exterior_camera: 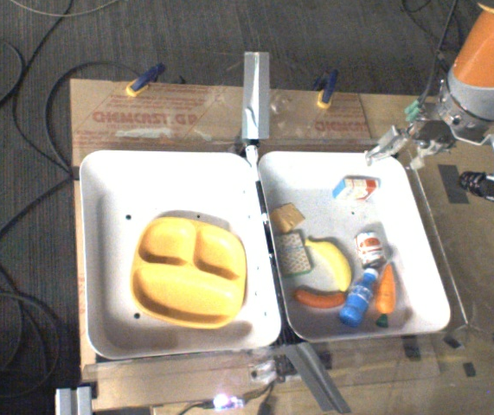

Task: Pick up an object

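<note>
Dark carpet crossed by loose cables surrounds a counter (99, 111) topped with brown cardboard, which carries two shallow white bins side by side. Sitting in the left bin (108, 175) is a yellow divided tray (191, 271). Small items cluster in the right bin (428, 258).

My gripper (398, 145) hangs above the right bin's far rim, at about one o'clock from the bin's centre. Its jaws appear to stand apart with nothing between them.

Nearest to me is a small carton (356, 188) of white, red and blue, lying alone at about twelve o'clock in the bin. I judge it light and fairly stiff, though a hard squeeze might crush it; its flat long sides look the best place to close on.

Farther off, toward six o'clock, things crowd together: a banana (337, 262), soft and curved; a small can (369, 249), probably rigid and slippery; a blue bottle (358, 298); a carrot (386, 290); a sausage (320, 298); a sponge-like pad (295, 253); and a tan cracker-like piece (287, 217). The bottle touches the carrot and the sausage, leaving little room for jaws.

Open white floor surrounds the carton. The bin's right wall lies to its three o'clock, near but apart.
</note>
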### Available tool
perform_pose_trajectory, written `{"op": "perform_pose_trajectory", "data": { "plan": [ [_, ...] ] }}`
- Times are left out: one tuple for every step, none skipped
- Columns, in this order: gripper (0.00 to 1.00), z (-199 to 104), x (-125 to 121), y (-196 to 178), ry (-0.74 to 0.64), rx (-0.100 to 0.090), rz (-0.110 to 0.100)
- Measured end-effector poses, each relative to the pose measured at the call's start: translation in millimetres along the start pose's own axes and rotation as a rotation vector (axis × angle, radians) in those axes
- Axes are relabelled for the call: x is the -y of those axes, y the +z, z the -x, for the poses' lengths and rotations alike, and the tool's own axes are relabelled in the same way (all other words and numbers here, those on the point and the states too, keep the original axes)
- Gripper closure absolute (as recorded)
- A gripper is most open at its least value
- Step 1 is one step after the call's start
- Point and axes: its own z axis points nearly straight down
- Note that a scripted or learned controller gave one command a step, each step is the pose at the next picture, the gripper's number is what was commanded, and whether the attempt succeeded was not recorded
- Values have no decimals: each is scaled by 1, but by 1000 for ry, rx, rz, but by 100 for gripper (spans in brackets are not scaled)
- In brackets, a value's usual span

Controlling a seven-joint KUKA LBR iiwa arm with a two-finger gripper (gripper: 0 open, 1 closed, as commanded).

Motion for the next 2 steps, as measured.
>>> {"op": "perform_pose_trajectory", "data": {
  "plan": [
    [0,19,39,-4,10,2,-1],
    [0,10,93,104,-32,-1,-1]
  ]
}}
